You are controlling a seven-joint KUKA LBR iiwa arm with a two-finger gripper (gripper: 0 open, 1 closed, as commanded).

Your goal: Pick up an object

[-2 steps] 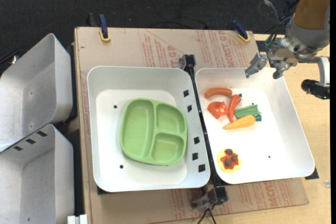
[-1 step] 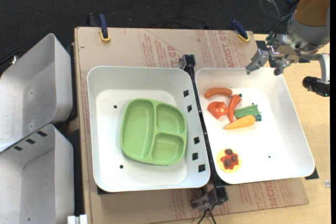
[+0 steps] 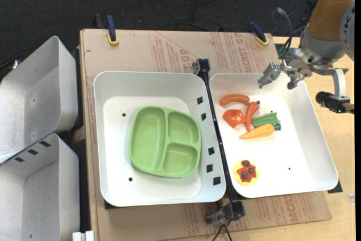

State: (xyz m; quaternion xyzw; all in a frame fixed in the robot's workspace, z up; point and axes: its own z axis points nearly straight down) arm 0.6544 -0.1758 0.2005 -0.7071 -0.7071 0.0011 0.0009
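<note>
Gripper (image 3: 280,77), fingers spread and empty, hovers over the right bin (image 3: 316,138): you lower it squarely onto the carrot (image 3: 259,132), clear of neighbouring toys.

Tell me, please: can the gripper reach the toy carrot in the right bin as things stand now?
Probably yes. The gripper hovers with fingers open over the right bin's far edge, and the carrot lies uncovered below it. The green toy and red pepper crowd it closely, so a clean grasp looks tight.

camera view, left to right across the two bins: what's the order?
green divided plate in the left bin → red pepper → orange carrot → gripper above the right bin
</note>
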